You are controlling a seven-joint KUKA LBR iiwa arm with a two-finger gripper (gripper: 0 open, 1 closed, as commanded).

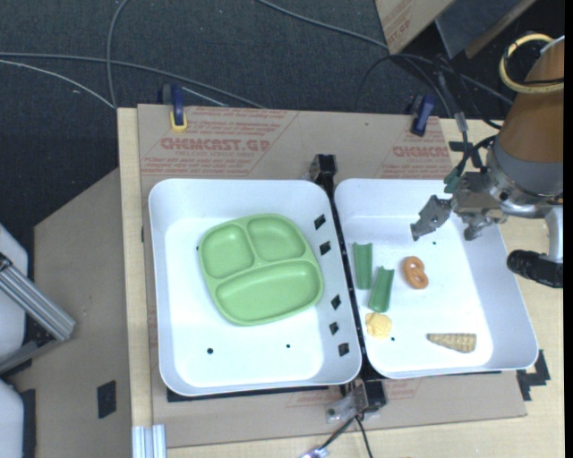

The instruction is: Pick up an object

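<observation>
Jaws standing apart with nothing between them, gripper hovering over the upper part of the right bin, below the grey arm with its orange band. Lying on that bin's white floor: two green sticks near the left wall, touching end to side; an orange pretzel-like ring just beside them, under and left of the gripper; a small yellow piece below the sticks; a tan cone-shaped wedge near the lower rim, well apart from the rest. Resting in the left bin, a green three-compartment plate, tilted slightly. Both bins sitting side by side on a brown board printed with red lettering, held by blue clamps at the far edge. Surrounding the bench, dark carpet crossed by thin cables; a cardboard box showing at the top.
</observation>
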